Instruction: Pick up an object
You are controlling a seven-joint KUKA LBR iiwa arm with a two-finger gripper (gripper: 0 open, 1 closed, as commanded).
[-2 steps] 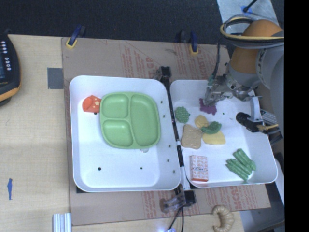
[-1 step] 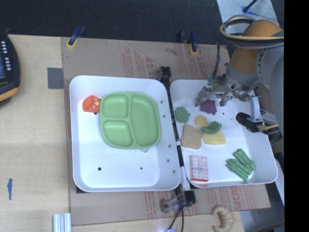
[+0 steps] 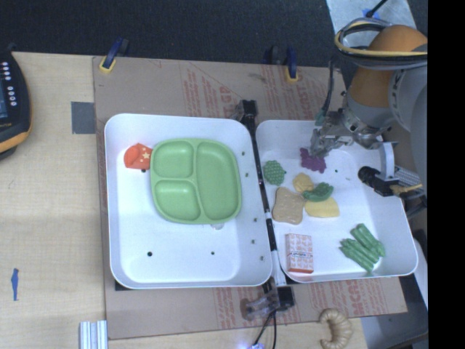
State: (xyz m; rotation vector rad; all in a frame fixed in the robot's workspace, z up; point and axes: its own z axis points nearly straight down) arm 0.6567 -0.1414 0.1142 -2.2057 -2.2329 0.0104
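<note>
The arm is built of rounded grey metal segments, with a bright orange band wrapped around the section above the wrist. A dark ring edges the top of that orange part. Below it, the hand is a cluster of small grey and silver metal parts, with thin dark cables running alongside it.

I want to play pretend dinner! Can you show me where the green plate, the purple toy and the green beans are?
green plate [image 3: 196, 180], camera view, on the middle ridge between its compartments
purple toy [image 3: 313, 161], camera view, on its middle
green beans [image 3: 362, 246], camera view, on the middle pod
</note>
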